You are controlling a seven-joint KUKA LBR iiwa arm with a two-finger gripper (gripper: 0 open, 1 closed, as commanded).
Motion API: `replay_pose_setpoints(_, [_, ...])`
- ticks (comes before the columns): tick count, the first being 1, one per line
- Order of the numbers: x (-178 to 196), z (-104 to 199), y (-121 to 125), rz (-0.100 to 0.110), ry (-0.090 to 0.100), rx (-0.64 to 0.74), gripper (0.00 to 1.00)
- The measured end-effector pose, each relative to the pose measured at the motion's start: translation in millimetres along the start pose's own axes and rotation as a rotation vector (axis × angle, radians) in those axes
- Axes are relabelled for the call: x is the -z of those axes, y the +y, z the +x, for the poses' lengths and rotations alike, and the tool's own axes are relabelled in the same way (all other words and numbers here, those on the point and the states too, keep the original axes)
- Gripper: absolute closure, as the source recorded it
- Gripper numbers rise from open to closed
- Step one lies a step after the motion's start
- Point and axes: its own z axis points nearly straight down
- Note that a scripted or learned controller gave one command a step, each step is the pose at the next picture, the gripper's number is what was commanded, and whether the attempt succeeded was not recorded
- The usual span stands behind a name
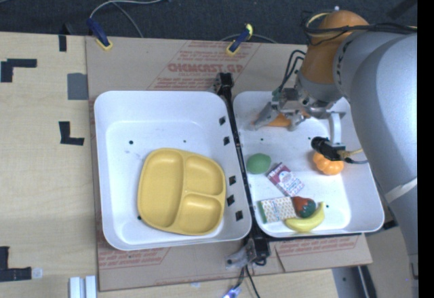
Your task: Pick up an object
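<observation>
My gripper (274, 115) is down in the far part of the right bin (363, 212), near the wall it shares with the left bin. A small orange object (279, 123) lies right under the gripper, partly hidden by it. I cannot tell whether it is held. Nearer the front lie a green round object (258, 163), a red-and-white packet (285, 180), a checkered packet (275, 209), a small red object (305, 207) and a yellow banana (305, 223). An orange fruit (329, 165) rests at the bin's right side.
The left bin (115, 120) holds a yellow divided plate (182, 190). The grey arm (380, 106) covers the right bin's far right corner. Clamps and cables sit on the cardboard behind the bins.
</observation>
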Motion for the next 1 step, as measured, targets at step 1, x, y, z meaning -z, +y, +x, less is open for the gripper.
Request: replay_pose_setpoints(1, [0.0, -1.1, 0.2, 0.001, 0.003, 0.001, 0.0])
